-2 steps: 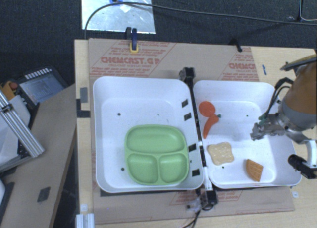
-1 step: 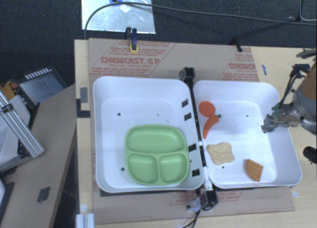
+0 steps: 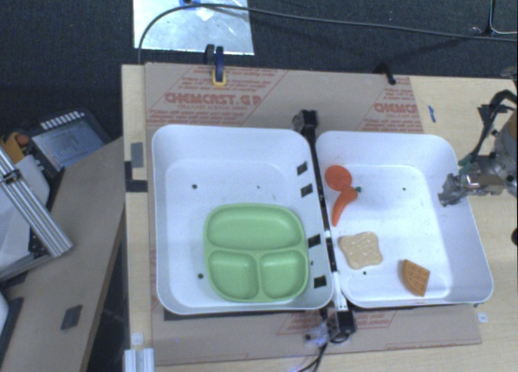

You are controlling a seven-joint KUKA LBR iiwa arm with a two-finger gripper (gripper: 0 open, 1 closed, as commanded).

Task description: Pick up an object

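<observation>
The left white bin [image 3: 174, 152] holds a green divided plate [image 3: 256, 251], three compartments moulded into it, lying flat in the near half of the bin toward the centre divider. Black clips [image 3: 307, 191] run along the seam where the two bins meet. Just across that seam, the right white bin [image 3: 433, 156] contains three small items. An orange spoon-like scoop [image 3: 339, 188] lies near the divider in the upper left part of this bin, its round bowl at the far end and its handle tapering toward the near side. Below it, apart from the scoop, sits a pale tan slice of toy bread [image 3: 361, 250], flat on the bin floor. To the right of the bread and a little nearer the front rim is an orange-brown waffle-textured wedge [image 3: 415, 276], also lying flat and not touching the bread. At the right rim of this bin, the gripper [image 3: 455, 188] hangs at the bin's outer edge, well apart from all three items; it is too small and blurred to tell how its claw is set.
</observation>
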